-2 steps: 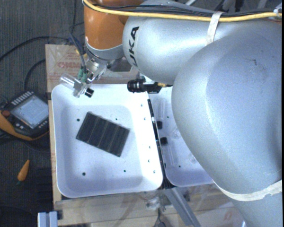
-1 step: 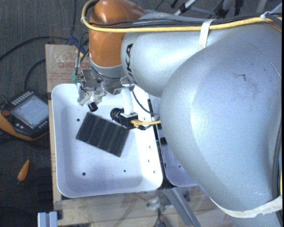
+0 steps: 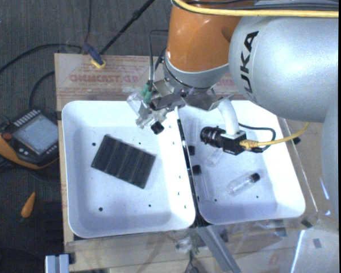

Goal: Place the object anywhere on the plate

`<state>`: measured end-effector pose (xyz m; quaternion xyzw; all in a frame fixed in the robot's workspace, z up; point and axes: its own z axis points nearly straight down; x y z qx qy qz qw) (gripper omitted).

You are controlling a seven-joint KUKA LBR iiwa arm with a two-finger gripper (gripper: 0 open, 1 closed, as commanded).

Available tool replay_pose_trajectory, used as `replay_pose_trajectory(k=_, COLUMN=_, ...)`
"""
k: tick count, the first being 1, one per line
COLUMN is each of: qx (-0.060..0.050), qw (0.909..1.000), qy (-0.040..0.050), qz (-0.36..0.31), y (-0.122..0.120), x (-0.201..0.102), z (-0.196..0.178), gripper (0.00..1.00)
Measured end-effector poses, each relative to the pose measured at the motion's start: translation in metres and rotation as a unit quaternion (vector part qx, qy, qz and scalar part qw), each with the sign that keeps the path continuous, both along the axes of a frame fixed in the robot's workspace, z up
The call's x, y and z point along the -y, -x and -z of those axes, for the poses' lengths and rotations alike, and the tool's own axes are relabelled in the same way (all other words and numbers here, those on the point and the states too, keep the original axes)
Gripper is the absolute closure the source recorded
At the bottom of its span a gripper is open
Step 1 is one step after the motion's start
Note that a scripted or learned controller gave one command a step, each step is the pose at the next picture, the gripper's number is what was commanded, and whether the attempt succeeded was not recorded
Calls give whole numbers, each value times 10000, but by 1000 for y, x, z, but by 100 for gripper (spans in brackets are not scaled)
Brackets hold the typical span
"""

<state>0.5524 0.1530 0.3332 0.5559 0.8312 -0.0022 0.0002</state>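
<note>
The dark plate [image 3: 124, 161] with ridges lies flat near the middle of the left bin [image 3: 79, 209], turned a bit so its corners point at the bin walls. Nothing is on top of it. The gripper [image 3: 153, 114] hangs over the far right corner of that bin, close to the wall it shares with the right bin [image 3: 284, 201]. It is past the plate's far corner and not touching it. I cannot tell if the gripper is spread or pressed together. A small clear thing [image 3: 137, 100] shows right beside the gripper, over the far edge of the left bin, but I cannot tell if it is being pinched. A clear little tube [image 3: 242, 182] lies on its side in the right bin, toward the near right corner. A black camera [image 3: 220, 137] with a yellow wire [image 3: 275, 141] hangs over the right bin.
</note>
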Motion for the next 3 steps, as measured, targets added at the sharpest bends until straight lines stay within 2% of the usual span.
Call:
replay_pose_trajectory(k=1, qx=-7, qw=9774, qy=11, qz=2113, y=-8, x=-53, z=27, gripper=100)
replay_pose_trajectory(k=2, qx=-21, qw=9480, qy=16, qz=3182, y=35, x=-59, z=188, gripper=100)
replay_pose_trajectory(k=3, qx=-19, qw=9480, qy=14, qz=3183, y=34, x=-59, z=188, gripper=0)
